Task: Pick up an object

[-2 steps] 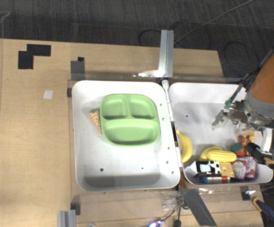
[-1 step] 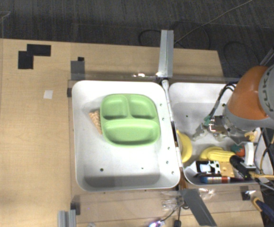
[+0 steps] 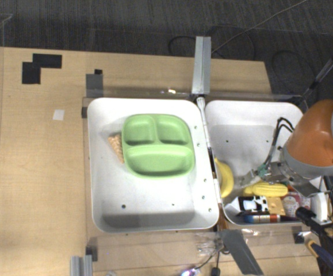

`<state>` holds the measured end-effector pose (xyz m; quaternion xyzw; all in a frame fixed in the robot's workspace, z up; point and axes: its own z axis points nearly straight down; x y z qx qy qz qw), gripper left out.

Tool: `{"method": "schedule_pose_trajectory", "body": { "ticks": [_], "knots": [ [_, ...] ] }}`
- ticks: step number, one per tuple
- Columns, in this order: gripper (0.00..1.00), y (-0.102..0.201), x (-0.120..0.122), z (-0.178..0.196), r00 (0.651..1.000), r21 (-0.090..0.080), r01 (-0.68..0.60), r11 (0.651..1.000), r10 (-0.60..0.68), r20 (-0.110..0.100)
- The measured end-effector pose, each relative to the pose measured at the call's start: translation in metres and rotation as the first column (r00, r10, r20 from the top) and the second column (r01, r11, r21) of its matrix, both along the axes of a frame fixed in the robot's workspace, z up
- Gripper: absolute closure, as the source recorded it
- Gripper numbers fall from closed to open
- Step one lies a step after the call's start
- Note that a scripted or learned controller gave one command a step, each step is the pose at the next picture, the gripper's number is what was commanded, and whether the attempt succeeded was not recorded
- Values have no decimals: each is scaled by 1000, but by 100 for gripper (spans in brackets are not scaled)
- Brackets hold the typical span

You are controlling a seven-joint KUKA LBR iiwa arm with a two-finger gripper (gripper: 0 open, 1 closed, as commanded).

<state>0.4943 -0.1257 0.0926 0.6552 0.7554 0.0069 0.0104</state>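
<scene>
The gripper (image 3: pixel 257 176) sits low in the right bin (image 3: pixel 241 125), at the end of the grey arm (image 3: pixel 321 142) with its orange band, which enters from the right. The gripper's open or closed condition cannot be determined; cables and the wrist body obscure it.

Directly beside the gripper, toward the near wall of the bin, lies a yellow object (image 3: pixel 267 189), elongated and roughly level. Contact between it and the gripper cannot be confirmed. A banana (image 3: pixel 226 179) lies to the left of the gripper, against the wall dividing the two bins. Nearer the camera than the gripper, a black-and-white item (image 3: pixel 253 203) and a dark marker-like item (image 3: pixel 257 217) rest along the bin's front edge.

Well to the left of the gripper, the left bin (image 3: pixel 149 211) holds a green divided tray (image 3: pixel 157 144), with a tan textured item (image 3: pixel 116 147) partly under its left edge. Both bins rest on the wooden surface (image 3: pixel 34 171).
</scene>
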Motion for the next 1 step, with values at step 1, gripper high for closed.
{"method": "schedule_pose_trajectory", "body": {
  "ticks": [1],
  "knots": [
    [0, 32, 58, -1, 1000, 1, -6, 1000, 6, -3]
  ]
}}
